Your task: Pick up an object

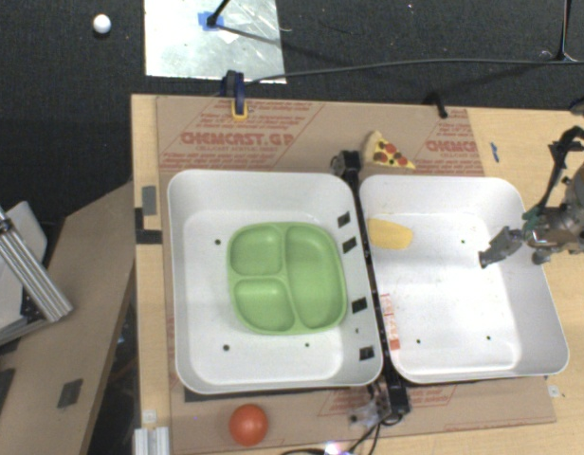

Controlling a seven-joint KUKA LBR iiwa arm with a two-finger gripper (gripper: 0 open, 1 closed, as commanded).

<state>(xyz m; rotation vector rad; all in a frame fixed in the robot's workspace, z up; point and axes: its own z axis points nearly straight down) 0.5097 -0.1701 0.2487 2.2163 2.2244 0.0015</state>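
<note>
A flat yellow object (390, 234) lies in the right bin (463, 349), near its upper left corner. My gripper (494, 251) reaches in from the right edge and hangs over the right half of that bin, well to the right of the yellow object and apart from it. Nothing shows in its grasp. A green divided plate (285, 278) sits in the middle of the left bin (197, 254).
A toy pizza slice (388, 152) rests on the cardboard just behind the bins. A red ball (248, 424) lies on the bench in front of the left bin. Black clips (354, 245) line the seam between the bins.
</note>
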